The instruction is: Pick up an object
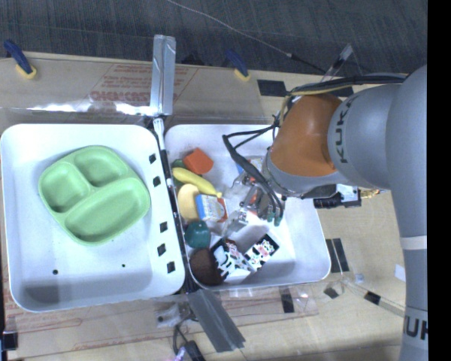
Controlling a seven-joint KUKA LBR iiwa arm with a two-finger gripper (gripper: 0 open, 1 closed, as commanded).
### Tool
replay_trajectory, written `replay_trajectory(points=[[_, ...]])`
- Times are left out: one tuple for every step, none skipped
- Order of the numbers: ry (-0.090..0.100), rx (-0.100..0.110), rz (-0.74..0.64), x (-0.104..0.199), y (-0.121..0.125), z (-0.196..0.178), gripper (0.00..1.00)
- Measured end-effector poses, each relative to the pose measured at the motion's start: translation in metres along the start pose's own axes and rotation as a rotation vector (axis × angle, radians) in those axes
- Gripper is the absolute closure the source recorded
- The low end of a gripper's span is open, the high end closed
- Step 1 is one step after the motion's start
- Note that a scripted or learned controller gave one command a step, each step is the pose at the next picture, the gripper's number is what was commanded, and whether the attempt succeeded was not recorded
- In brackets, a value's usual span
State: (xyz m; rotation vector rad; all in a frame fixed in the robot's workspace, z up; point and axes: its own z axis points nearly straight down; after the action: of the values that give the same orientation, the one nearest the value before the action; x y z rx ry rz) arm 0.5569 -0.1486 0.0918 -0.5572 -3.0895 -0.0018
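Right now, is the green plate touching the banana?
Apart. The camera view shows the green plate in the left bin and the banana in the right bin, across the divider.

Both bins, the left bin (30, 277) and the right bin (304, 256), look like smooth white plastic with a faint sheen. The green divided plate (94, 194) is matt plastic, soft in tone. The banana (194, 180) and the orange block (198, 161) look like smooth moulded plastic too. The arm (376, 138) has a satin grey shell, and its orange band (310, 138) shines glossy under the light. The bench (68, 77) underneath looks like plain brown cardboard, dull and flat.
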Motion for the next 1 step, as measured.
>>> replay_trajectory(points=[[-0.006,0.008,-0.201,0.0147,0.0427,-0.0015,0.0]])
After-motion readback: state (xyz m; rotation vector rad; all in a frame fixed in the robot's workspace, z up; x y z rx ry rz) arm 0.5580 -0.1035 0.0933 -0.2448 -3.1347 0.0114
